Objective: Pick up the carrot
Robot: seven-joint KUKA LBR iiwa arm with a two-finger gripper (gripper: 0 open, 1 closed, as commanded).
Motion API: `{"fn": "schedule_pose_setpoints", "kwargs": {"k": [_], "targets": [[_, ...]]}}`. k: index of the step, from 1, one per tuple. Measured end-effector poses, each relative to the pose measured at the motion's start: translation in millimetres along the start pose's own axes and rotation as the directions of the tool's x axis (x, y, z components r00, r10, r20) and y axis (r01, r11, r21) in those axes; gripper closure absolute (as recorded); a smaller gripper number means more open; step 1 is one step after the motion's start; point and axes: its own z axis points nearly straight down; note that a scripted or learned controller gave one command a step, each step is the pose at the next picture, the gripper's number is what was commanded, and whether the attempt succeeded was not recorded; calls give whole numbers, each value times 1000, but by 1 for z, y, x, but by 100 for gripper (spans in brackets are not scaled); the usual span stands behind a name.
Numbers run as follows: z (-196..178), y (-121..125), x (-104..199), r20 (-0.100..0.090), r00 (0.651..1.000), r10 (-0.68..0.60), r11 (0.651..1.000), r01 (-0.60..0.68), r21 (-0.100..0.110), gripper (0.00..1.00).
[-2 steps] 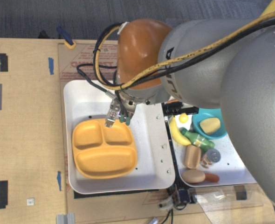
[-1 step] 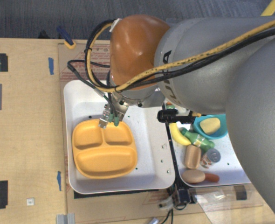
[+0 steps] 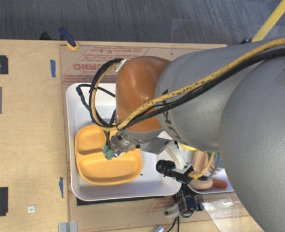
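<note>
Watching from the overhead camera, I see the arm (image 3: 229, 105) covering most of the right side, with its orange band (image 3: 135, 95) hanging over the white bin (image 3: 71, 129). The gripper (image 3: 112, 149) sits low in that bin, right against the upper edge of a big yellow two-lobed moulding (image 3: 101, 166). A small green piece (image 3: 106, 152) shows at its tip, and I can't say whether that belongs to the tool or is a separate thing. Whether the pincer is open or closed I cannot tell from here, because the wrist covers it.

The likeliest carrot (image 3: 220, 183) I can find is a reddish-orange stub peeking out from under the arm at the near edge. It is well apart from the gripper and just beside a tan peg-shaped thing (image 3: 199, 162). Most of it is hidden, so I hold that identification loosely. I also can't tell which bin it lies in.

If that is the carrot, I'd expect a light, stiff toy with a smooth, tapered body. It shouldn't be fragile, but it could squirt out toward its thin end under a squeeze. I would take it across the thicker part, closing square to its long axis. I'd come in from the side away from the peg, since that neighbour crowds it.
</note>
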Motion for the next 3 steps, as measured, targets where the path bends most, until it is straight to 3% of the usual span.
{"fn": "schedule_pose_setpoints", "kwargs": {"k": [1, 2, 3], "targets": [[-25, 14, -20, 1, 888, 461, 888, -461, -7, 100], [-63, 24, -78, 1, 840, 542, 840, -542, -10, 100], [-127, 36, -178, 6, 904, 427, 904, -427, -16, 100]]}}
